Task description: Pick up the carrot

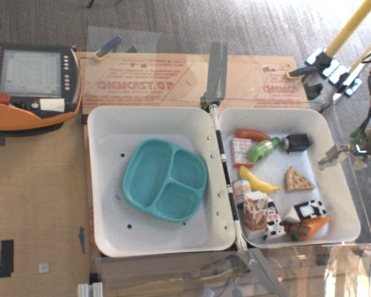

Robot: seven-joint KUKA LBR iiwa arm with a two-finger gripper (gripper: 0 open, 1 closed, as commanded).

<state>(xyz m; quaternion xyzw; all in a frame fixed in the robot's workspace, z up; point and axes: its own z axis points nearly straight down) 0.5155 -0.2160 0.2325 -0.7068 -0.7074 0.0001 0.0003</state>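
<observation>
The carrot (313,227) is a small orange piece with a dark stub end. It lies in the front right corner of the right bin (343,198), against a black-and-white cow-patterned box (310,210). It rests flat on the bin floor with nothing gripping it.
The right bin also holds a red-orange elongated piece (252,134), a green bottle (261,150), a black block (297,142), a banana (257,180), a pizza slice (298,180) and small cartons (255,210). A teal divided plate (166,180) lies in the left bin (105,166). A grey metal piece (335,156) overhangs the right rim.
</observation>
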